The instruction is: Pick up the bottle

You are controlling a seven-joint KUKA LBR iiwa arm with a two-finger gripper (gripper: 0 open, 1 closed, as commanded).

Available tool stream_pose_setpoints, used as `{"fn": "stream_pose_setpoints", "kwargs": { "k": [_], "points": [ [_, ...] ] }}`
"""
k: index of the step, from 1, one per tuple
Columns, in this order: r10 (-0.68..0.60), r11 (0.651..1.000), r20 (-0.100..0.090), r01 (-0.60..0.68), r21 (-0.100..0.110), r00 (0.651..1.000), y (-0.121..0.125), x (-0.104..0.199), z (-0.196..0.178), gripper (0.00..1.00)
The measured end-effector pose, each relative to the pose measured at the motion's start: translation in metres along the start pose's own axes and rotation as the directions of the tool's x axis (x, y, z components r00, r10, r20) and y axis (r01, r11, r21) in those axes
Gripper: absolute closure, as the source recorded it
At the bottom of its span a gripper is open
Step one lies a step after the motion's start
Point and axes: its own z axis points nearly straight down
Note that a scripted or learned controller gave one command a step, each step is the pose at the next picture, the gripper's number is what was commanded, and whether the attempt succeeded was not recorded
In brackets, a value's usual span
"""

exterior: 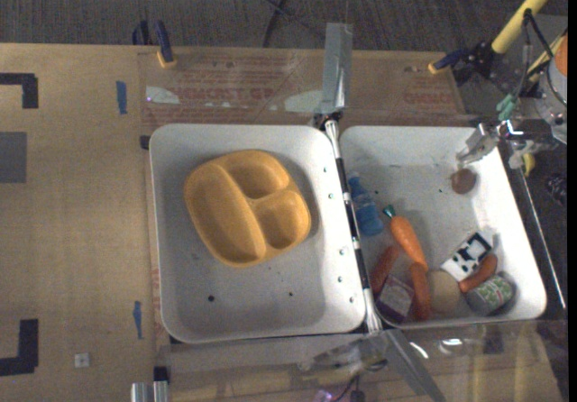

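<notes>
The bottle [365, 209] is small and blue with a lighter cap end. It lies on its side against the left wall of the right bin [406, 152], pointing along that wall. My gripper [478, 144] hangs over the far right corner of the same bin, well to the right of the bottle and apart from it. Nothing shows between the gripper and the bottle except bare bin floor. A small brown round piece [462, 180] lies just below the gripper.
An orange carrot [407, 240] lies right beside the bottle's near end. Several toy foods, a black-and-white box [469, 256] and a can [491, 294] crowd the right bin's near side. The left bin [171, 211] holds a yellow divided plate [248, 206].
</notes>
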Motion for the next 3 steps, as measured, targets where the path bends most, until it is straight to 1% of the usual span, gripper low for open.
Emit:
{"fn": "stream_pose_setpoints", "kwargs": {
  "k": [1,2,3],
  "points": [
    [0.026,1.000,0.002,-0.026,-0.004,1.000,0.011,-0.015,-0.045,0.00],
    [0.077,0.997,0.000,-0.077,0.002,0.997,0.071,0.061,0.036,0.00],
    [0.304,0.953,0.000,-0.304,0.002,0.953,0.039,0.048,0.026,0.00]
  ]
}}
